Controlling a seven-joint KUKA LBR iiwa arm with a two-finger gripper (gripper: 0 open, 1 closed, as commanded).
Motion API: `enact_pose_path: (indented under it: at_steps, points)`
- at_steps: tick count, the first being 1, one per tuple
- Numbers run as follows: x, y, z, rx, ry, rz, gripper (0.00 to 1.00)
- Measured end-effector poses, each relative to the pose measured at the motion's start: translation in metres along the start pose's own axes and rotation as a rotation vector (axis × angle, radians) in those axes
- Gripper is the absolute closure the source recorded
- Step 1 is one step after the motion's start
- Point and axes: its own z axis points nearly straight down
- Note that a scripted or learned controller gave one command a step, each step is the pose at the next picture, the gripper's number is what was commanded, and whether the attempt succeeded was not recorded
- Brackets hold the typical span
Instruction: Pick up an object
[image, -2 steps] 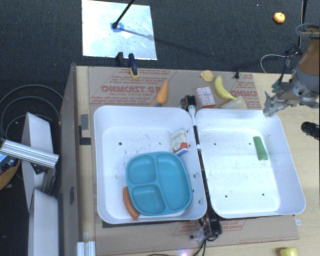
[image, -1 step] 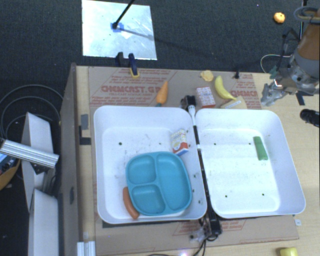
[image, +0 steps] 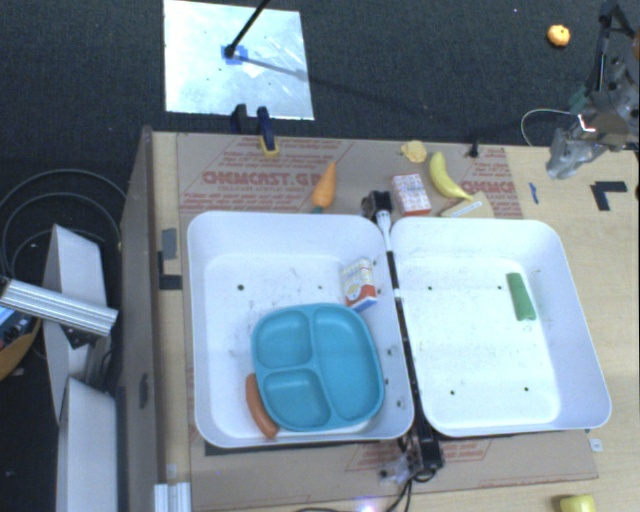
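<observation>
At upper right, above the far corner of the desk (image: 250, 165), the tool (image: 570, 155) hangs off the arm, well apart from both bins; its tip is small and blurred, so cannot tell whether it is wide or narrow, and nothing shows in its grasp. Left bin (image: 215, 240): a blue divided tray (image: 315, 365) with three compartments lies toward the near side; an orange sausage-shaped item (image: 260, 405) lies just beside the tray's near-left edge, close to the bin wall; a small white carton (image: 359, 283) with red and blue print sits tilted at the tray's far-right corner, near the wall shared with the other bin. Right bin (image: 560, 250): a green rectangular block (image: 519, 296) lies alone, lengthwise toward the right wall, flat on the floor of the bin. Beyond the bins, on the cardboard-covered desk: a carrot (image: 324, 186), a small pink and white box (image: 411, 194), a banana (image: 444, 177) with a pale yellow item (image: 414, 151) near it. A small orange ball (image: 558, 36) lies on the dark floor at upper right. A shiny sheet (image: 240, 60) lies on the floor behind the desk.
</observation>
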Motion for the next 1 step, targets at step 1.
enact_pose_path:
  at_steps: [1]
  points:
    - [-0.0252, -0.0106, -0.0085, 0.008, 0.0, 0.007, 1.0]
